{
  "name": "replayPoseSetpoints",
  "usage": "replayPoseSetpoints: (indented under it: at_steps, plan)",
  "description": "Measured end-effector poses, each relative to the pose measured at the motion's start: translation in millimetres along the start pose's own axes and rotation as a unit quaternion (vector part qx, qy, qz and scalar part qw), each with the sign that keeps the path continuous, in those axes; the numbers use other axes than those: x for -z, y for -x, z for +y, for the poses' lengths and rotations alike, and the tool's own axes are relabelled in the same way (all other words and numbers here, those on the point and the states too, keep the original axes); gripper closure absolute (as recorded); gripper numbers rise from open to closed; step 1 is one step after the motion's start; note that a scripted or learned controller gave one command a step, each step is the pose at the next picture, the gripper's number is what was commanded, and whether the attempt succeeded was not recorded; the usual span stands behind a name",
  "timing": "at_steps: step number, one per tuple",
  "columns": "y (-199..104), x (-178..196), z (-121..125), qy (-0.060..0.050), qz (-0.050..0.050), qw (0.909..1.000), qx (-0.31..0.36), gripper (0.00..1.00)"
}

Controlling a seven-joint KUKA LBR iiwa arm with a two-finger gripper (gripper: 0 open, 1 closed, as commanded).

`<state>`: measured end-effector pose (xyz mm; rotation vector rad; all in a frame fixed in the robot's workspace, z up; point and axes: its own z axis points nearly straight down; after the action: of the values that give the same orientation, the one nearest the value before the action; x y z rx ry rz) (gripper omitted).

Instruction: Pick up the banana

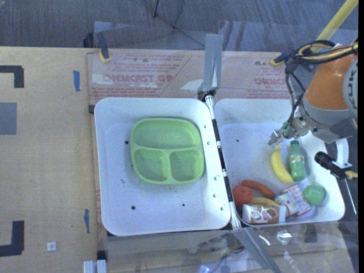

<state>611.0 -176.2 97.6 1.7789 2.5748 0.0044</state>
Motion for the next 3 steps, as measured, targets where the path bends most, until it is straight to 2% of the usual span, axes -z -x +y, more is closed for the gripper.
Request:
replayPoseSetpoints:
  at_steps: [1,2,3]
  plan:
    - [24.1,-8.1,-8.9,0.001,0.002,0.993,0.118,1.0]
    - [61.5,54.2,31.9,-0.003,0.004,0.9948,0.101,1.0]
    - [61.4,53.9,31.8,-0.004,0.004,0.9948,0.101,0.0]
